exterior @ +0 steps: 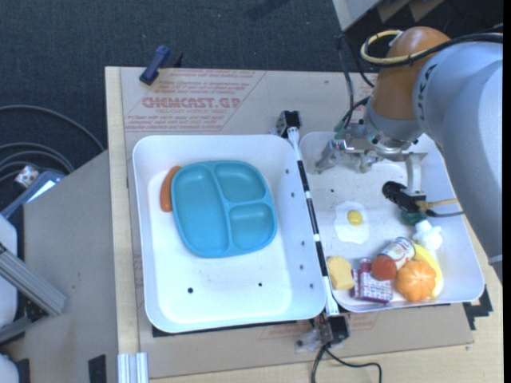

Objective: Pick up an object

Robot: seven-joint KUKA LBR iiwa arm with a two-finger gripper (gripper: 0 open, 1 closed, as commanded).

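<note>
Camera view, seen from above at a slant. The desk carries 2 shallow white bins side by side, so that things can be lifted from 1 and the other kept as a separate zone. The grey arm reaches in from the right and bends down over the far end of the right bin.

The left bin holds a blue 3-compartment tray, lying flat with all compartments bare; an orange sausage-shaped item lies touching the tray's left edge.

The right bin holds the loose items, crowded toward its near end, probably because they settle there when dropped. Among them are a toy orange, a banana just behind it, a red packet, a red-capped bottle and a yellow block.

A toy fried egg lies flat and alone mid-bin, between the cluster and the gripper.

The gripper hangs low over the bin's bare far end, fingers apart with nothing between them: a pose suited to a descent, not a carry. No object is yet picked up. The egg is the nearest candidate, though its flatness is likely to give the fingers little to close on.
</note>
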